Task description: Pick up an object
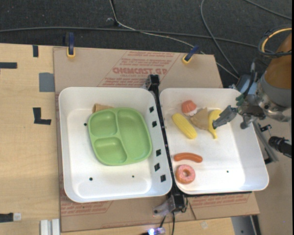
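Note:
The right bin (245, 173) holds several toy foods. A yellow corn cob (184, 125) lies at its upper left, with a small red-orange piece (188, 106) behind it and a tan piece (201, 118) to its right. A yellow banana (214, 116) lies against the tan piece. Further forward are a red sausage (187, 157) and a pink donut (185, 174). My gripper (233, 122) hangs over the bin's upper right, open, its left finger (221, 119) just beside the banana. Nothing sits between the fingers.
The left bin (71, 146) carries a green divided plate (119, 135) with a tan item (102, 107) poking out behind it. A black divider (157, 126) runs between the bins. Cables trail across the dark floor behind the bench.

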Controlling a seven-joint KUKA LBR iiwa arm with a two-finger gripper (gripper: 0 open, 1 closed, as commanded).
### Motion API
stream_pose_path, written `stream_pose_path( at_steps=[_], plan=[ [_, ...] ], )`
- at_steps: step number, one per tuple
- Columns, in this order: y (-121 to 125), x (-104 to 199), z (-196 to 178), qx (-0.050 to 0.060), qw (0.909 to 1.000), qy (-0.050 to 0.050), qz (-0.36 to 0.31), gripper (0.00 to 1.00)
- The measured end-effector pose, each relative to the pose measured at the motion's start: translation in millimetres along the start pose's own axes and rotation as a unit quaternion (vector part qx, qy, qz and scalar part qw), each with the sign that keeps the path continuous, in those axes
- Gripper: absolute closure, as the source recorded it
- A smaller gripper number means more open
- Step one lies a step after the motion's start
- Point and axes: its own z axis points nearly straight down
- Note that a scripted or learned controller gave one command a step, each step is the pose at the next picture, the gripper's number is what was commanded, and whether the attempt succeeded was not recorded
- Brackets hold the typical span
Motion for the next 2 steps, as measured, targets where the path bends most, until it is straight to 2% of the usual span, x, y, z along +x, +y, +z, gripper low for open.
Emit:
stream_pose_path(
  at_steps=[1, 2],
  plan=[
    [2.3, 0.5, -6.9, -0.006, 1.0, -0.001, -0.002, 0.0],
    [6.0, 6.0, 55.9, -0.003, 1.0, -0.001, -0.002, 0.0]
  ],
)
